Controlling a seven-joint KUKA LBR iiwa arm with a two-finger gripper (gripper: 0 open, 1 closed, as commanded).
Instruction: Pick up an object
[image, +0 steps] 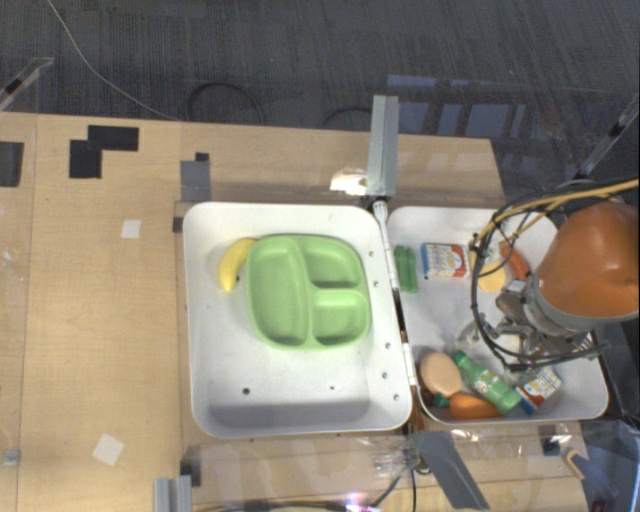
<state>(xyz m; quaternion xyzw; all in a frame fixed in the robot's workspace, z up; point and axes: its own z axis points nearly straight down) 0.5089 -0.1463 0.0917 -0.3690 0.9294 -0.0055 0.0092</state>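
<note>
Stage: pick not yet shown done | gripper (527, 352): low inside right bin (440, 305), above green bottle (487, 381); grasp state cannot be told | remaining: secure and lift.

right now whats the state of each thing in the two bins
green divided plate: flat in the left bin, compartments bare
banana: lying against the plate's left edge
small carton: lying flat in the right bin
green bottle: on its side
orange carrot: lying by the near wall

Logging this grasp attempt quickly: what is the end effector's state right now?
End effector: low in the right bin, above the green bottle; open or closed cannot be told.
</note>
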